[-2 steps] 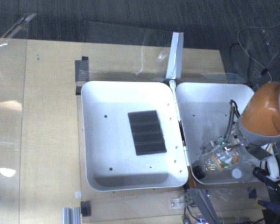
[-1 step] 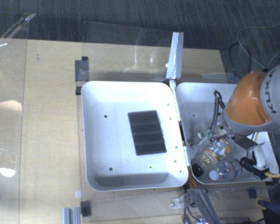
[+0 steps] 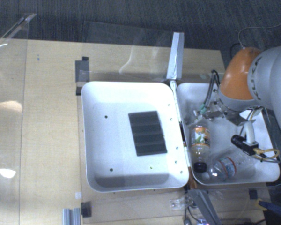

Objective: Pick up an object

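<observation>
Bottles, two of them, lie in the right bin, and they are the only loose things there. The bottle with the orange label lies lengthwise close to the bin's left wall. The clear bottle lies crosswise along the near wall, with a black cap at its left end, just beside the foot of the first bottle. The two bottles are close together, and whether they touch cannot be told. The gripper is low inside the same bin, just beyond the far end of the orange-labelled bottle. Whether it is open or closed cannot be told, and nothing is seen held in it. The arm reaches in from the right over the far right corner of the bin, its orange band above the wrist. The left bin holds one thing, a black ribbed slab, lying flat near the middle and turned slightly askew. It is well apart from the gripper, with the two bins' adjoining walls between them. Both bins sit on the pale wooden bench.
</observation>
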Robot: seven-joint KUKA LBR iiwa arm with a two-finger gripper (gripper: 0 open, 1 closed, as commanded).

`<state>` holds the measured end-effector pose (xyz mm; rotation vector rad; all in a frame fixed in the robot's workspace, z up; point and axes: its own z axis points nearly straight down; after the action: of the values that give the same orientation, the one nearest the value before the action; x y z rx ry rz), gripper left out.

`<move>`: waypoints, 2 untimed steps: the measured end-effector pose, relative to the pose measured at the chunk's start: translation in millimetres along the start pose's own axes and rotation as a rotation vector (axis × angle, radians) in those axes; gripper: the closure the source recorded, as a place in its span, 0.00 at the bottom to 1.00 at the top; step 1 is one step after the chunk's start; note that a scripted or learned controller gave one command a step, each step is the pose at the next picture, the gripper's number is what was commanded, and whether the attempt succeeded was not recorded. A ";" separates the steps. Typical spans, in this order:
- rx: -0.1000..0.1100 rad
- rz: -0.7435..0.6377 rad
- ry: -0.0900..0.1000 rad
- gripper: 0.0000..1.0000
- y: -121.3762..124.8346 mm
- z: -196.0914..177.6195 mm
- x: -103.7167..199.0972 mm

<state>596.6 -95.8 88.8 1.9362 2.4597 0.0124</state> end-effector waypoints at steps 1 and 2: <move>-0.001 -0.016 0.000 0.00 -29.0 -1.2 9.6; 0.006 -0.035 0.001 0.00 -40.1 -114.9 -26.4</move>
<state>562.2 -130.9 203.2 1.8959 2.4962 0.0062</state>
